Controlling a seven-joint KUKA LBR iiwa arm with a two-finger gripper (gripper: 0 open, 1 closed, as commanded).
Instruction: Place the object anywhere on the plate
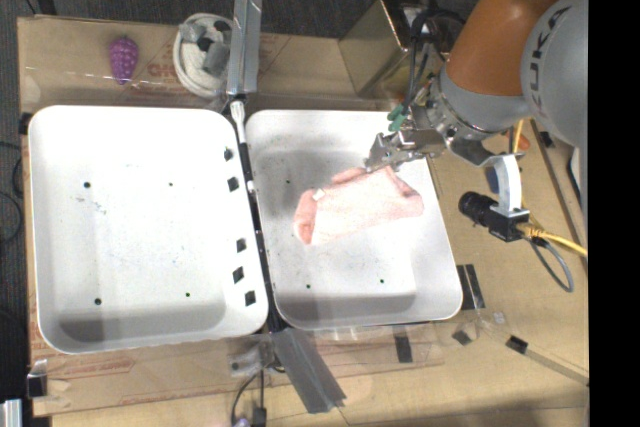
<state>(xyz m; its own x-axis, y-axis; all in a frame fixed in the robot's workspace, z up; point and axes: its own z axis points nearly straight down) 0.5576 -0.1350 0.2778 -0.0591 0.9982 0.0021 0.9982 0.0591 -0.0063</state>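
Pink crumpled cloth (355, 205) lies mid right white bin (345, 280), its top edge touching the grey gripper (393, 152). Can't tell if the pincer is wide, narrow or gripping. Risk: only a thin fold gets caught, so the limp cloth slips out on lift. Left white bin (130, 215) sits alongside. Beyond the bins are a purple knobbly thing (123, 58) and a round white item (200, 55), possibly the plate, can't tell. Nothing blocks the cloth.

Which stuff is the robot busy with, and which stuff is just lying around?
For the job:
- pink cloth, lying in the right bin
- tool, at the cloth's top end

Just lying about:
- small purple thing on the bench
- white roll beside it
- left bin
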